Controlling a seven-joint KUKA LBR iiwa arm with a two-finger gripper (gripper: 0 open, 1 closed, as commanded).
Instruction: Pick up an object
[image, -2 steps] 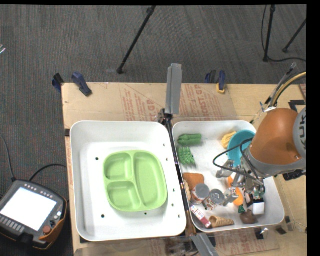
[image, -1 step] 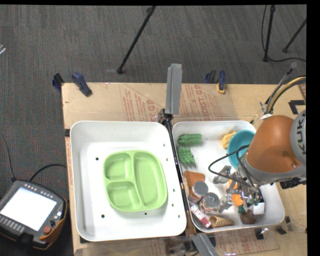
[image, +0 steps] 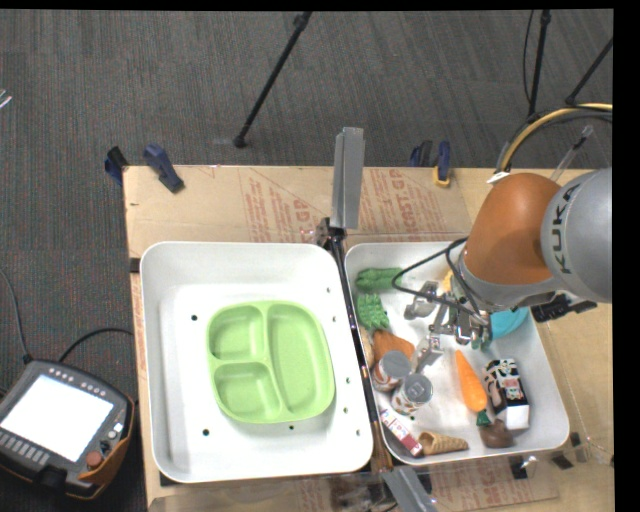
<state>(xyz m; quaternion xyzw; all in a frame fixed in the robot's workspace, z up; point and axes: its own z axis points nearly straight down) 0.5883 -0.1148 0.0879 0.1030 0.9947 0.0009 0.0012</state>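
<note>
In the camera view we look down on a brown worktop with two white bins side by side. The left bin has a green plate with three parts lying flat in it. The right bin is full of little toys, all bunched together. We think they sit in one bin so the arm can choose any of them.

The grey and orange arm reaches in from the right and bends down over the toys. Its claw hangs low in the middle of the pile, near a grey round cap and a brown toy just beside it. We cannot tell if the claw is open or closed, and we see no toy in it.

An orange carrot lies a little to the right. An ice cream cone lies at the front wall, and a green leafy toy sits at the back. We think the toy to pick is one by the claw, not yet lifted.
</note>
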